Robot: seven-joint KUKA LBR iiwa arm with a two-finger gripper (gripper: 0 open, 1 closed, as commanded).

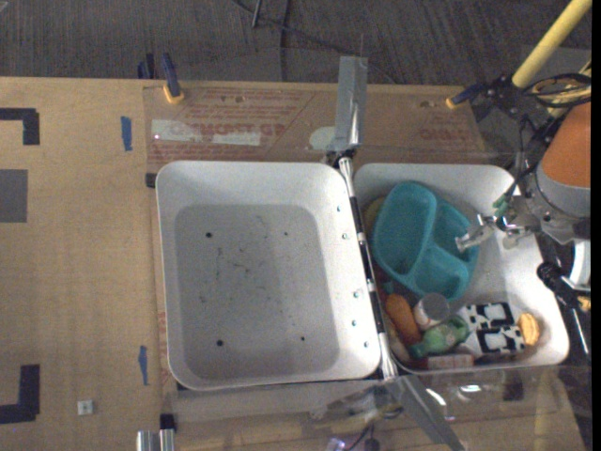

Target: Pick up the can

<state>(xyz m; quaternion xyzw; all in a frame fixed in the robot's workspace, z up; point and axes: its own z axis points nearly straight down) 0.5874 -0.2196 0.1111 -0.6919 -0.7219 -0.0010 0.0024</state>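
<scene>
The can [433, 307] (crowded by a carrot [402, 317]) could be missed; the gripper [472, 239] state cannot be told.

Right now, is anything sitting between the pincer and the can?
Yes. The teal container lies between the pincer and the can, which stands near the right bin's front wall, crowded by other items.

I see two white bins: the left bin [258, 271] and right bin [545, 280] look like smooth plastic. The teal tub [418, 242] looks like shiny plastic. The small can [433, 307] looks like dull grey metal. The bench [75, 252] looks like matt brown cardboard.
</scene>
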